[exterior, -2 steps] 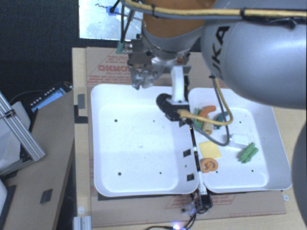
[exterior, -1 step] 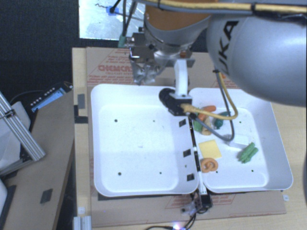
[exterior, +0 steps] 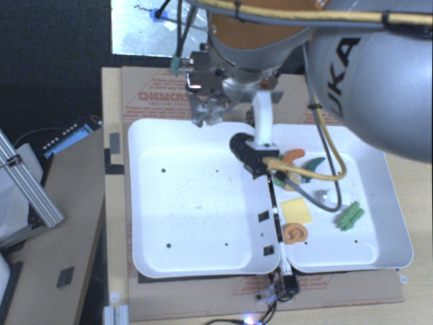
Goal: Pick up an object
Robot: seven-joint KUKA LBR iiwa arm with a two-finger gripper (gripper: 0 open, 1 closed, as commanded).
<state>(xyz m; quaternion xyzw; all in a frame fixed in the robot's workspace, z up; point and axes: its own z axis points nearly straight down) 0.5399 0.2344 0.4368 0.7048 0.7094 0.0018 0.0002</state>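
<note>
The claw (exterior: 206, 110) hangs above the left bin's (exterior: 155, 202) far edge; open or closed, I cannot tell. Pickable pieces, including a yellow square (exterior: 296, 210), lie in the right bin (exterior: 385, 249), likely awaiting a grasp.

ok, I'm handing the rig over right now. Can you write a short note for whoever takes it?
Gripper: over the far edge of the left bin, with no object seen in it.
Objects: all in the right bin. These are the orange curved piece, dark green piece, yellow square, orange ring and green block.
Done: nothing lifted yet.
Left: the whole pick. Move over the right bin, grasp one object and raise it.
</note>
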